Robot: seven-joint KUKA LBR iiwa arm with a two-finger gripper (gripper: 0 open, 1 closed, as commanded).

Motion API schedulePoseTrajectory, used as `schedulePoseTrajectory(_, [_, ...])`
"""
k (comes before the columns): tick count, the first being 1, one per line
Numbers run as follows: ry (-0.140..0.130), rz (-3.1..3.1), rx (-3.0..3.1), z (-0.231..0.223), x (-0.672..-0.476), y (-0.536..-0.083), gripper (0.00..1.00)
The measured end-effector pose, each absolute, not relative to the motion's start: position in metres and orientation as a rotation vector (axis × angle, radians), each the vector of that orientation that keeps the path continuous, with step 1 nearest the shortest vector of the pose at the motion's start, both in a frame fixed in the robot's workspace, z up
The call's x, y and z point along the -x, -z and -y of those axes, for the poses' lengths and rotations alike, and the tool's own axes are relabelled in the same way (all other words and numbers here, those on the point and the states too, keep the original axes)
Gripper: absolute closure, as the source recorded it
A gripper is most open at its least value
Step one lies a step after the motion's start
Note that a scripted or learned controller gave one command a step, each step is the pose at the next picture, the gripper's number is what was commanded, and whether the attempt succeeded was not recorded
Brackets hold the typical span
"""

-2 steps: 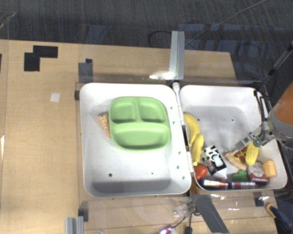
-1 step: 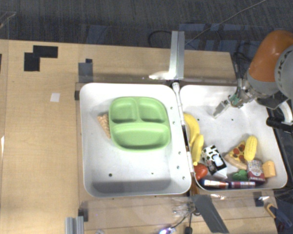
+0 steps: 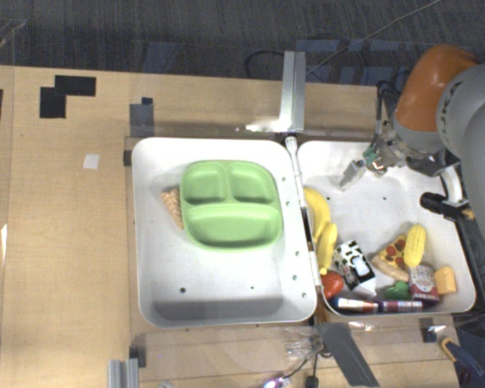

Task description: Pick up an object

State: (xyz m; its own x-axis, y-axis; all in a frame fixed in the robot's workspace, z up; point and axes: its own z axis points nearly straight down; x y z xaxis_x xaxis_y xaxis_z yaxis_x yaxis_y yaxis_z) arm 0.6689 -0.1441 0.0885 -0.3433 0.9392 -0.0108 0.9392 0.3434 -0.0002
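Along the near edge of the right white bin (image 3: 461, 297) lie a red marker (image 3: 365, 305), a corn cob (image 3: 415, 245) and two yellow bananas (image 3: 319, 225). Left, a green divided plastic tray (image 3: 229, 203). Farther back, the gripper (image 3: 357, 170) hovers; I cannot tell its jaw opening.

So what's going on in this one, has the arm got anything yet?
Not yet, as far as shows. The grey arm reaches in from the right, its gripper over the bare upper part of the right bin with nothing visible between its fingers. The toy food, including bananas and corn, lies along that bin's lower side. The left bin holds a green tray.
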Motion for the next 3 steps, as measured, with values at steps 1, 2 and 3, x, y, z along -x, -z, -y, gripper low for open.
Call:
schedulePoseTrajectory(1, [0.009,-2.569,-1.795,0.143,-0.669,-0.088,0.0])
schedulePoseTrajectory(2, [0.003,-2.501,-1.883,0.127,-0.67,-0.088,0.0])
schedulePoseTrajectory(3, [-0.011,-2.507,-1.87,0.121,-0.674,-0.101,1.0])
